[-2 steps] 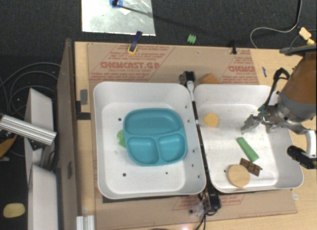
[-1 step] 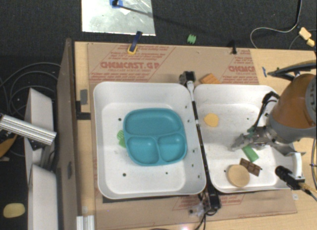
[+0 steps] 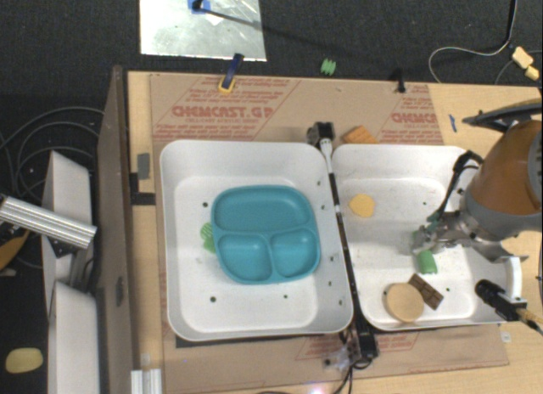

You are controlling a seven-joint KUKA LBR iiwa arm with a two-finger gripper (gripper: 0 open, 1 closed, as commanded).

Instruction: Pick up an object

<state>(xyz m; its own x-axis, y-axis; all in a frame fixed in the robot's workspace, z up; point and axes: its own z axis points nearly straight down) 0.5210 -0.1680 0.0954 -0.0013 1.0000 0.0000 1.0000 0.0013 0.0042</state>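
Worktop [image 3: 254,99] with two white bins; claw [image 3: 431,241] low in right bin [image 3: 399,163] above green block [image 3: 426,261], grip state unclear.

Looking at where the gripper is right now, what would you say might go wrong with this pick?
The gripper sits right above the green block, which looks small, so it may slip out or get nudged away. The brown piece and tan disc lie close by and might be knocked. A bad descent could press into the right bin floor.
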